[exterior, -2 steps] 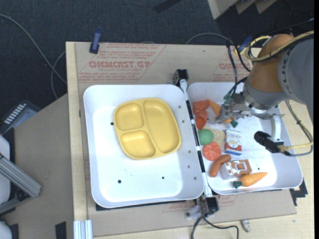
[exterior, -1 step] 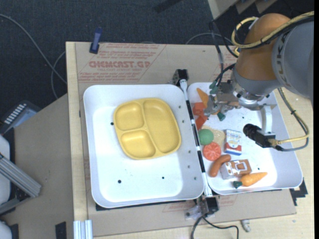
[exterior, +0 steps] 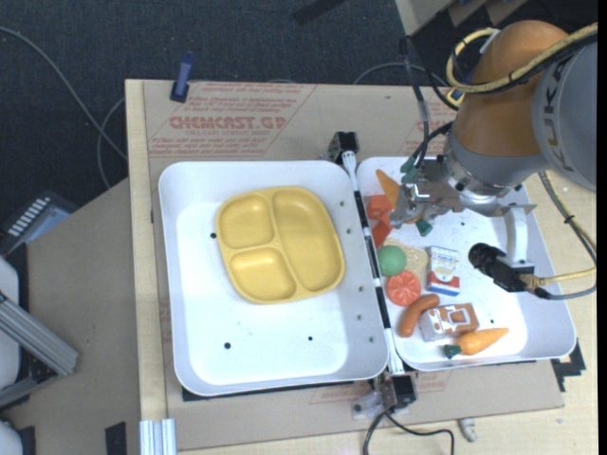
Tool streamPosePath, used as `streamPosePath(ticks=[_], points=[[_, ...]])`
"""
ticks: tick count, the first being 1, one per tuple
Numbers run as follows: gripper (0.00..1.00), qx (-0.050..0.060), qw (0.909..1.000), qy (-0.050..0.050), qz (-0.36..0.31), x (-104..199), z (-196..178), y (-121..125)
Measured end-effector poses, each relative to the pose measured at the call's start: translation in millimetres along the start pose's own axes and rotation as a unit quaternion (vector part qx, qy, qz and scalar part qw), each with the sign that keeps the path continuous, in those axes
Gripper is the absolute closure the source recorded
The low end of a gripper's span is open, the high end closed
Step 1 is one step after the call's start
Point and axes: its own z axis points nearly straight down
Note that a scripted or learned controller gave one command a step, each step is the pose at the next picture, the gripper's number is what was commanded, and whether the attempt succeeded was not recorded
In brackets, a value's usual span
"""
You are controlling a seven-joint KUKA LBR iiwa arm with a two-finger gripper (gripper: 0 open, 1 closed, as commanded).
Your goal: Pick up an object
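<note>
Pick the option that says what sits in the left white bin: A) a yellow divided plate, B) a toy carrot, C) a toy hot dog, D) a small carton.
A: the yellow divided plate lies in the left bin, while the toy carrot, small carton and toy hot dog all lie in the right bin.

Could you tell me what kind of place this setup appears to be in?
Probably a robotics lab: a grey and orange arm reaches over two white bins on a bench, one holding toy food, with loose cables on dark carpet.
</note>
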Motion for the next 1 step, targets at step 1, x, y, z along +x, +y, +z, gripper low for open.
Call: streamPosePath(ticks=[1], points=[[1.0, 0.0, 1.0, 0.0, 0.0, 43.4, -1.3, 23.8]])
